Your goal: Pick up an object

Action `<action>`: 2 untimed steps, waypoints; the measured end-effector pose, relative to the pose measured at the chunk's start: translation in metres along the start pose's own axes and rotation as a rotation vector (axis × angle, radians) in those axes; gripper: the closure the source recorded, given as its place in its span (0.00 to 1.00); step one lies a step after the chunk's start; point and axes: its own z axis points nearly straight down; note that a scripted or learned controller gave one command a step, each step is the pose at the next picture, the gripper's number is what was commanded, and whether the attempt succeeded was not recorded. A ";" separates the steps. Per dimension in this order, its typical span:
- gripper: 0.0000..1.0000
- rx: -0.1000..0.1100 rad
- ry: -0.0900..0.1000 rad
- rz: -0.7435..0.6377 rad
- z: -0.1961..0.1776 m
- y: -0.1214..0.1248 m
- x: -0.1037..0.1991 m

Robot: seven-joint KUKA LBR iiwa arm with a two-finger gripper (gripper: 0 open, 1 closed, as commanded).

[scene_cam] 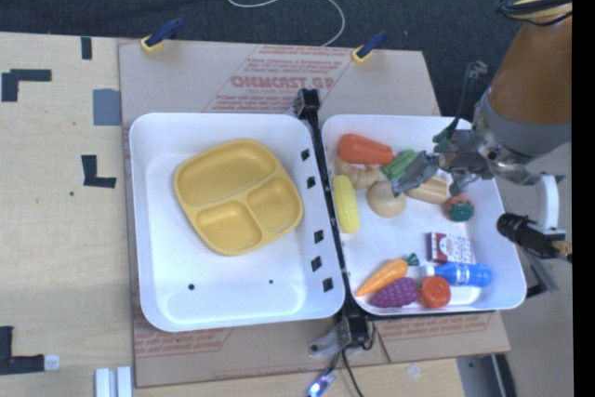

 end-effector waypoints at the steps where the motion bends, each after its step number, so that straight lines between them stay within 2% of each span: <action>1: 0.00 0.001 0.005 -0.013 -0.023 -0.039 0.108; 2: 0.00 0.002 0.003 -0.013 -0.013 -0.039 0.212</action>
